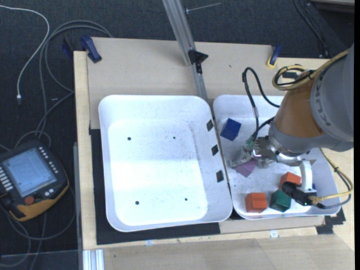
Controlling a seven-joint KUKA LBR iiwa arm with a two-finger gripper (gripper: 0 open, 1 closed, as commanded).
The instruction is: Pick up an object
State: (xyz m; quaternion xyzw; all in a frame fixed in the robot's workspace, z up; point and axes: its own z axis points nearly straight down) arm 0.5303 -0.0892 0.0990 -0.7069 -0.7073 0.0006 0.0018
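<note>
Purple block [245, 168] sits in right bin [242, 103] just under gripper [249, 152] tips, touching or nearly; can't tell finger state, w/ blue cube [230, 129] near, up-left.

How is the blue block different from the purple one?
The blue block is deep blue; the purple block is pale purple. The blue block sits alone near the far end of the right bin, apart from the gripper; the purple block lies right at the gripper, nearer the middle. The blue block looks a bit bigger. Both are small blocks in the right bin.
</note>
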